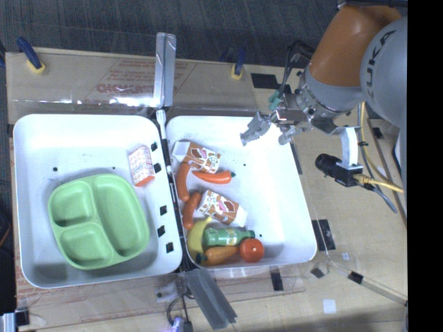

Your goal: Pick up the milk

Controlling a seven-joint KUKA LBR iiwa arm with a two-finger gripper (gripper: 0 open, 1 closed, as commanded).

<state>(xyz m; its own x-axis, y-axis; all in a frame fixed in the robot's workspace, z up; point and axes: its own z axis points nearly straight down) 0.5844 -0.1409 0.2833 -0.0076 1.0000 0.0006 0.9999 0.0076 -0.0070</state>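
Three small cartons could be the milk, and their labels are too small to read. A white and orange carton lies in the left bin, beside the divider. Two white and brown cartons lie in the right bin: one near its back left, the other in the middle of the food pile. My gripper hangs over the right bin's back edge, to the right of the cartons and apart from them. It is open with nothing between its fingers.
A green divided plate fills the front of the left bin. The right bin's left half also holds sausages, a banana, a green bottle, a tomato and a carrot. Its right half is bare.
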